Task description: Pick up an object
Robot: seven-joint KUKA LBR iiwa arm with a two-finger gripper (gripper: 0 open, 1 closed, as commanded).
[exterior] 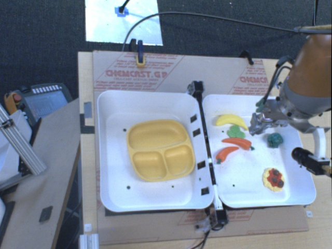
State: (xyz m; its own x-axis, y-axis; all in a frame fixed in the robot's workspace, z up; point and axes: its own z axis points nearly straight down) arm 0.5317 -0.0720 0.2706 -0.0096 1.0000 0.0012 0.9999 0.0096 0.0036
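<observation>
The hand [258,122] hangs low over the right bin [306,191], just right of the banana [232,120] and the green piece [236,131], though I can't tell how it is set. Two chili peppers [237,143] lie just nearer, a green lump [274,139] sits right, a small pizza [273,179] nearer. The yellow tray [158,149] fills the left bin [111,139], likely the drop spot.

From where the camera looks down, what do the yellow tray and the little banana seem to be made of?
The yellow tray looks like moulded plastic with a matte finish: one even colour, rounded edges, three pressed compartments. The banana seems to be toy plastic or rubber, judging by its uniform bright yellow and smooth surface; which of the two is hard to tell at this size.
</observation>
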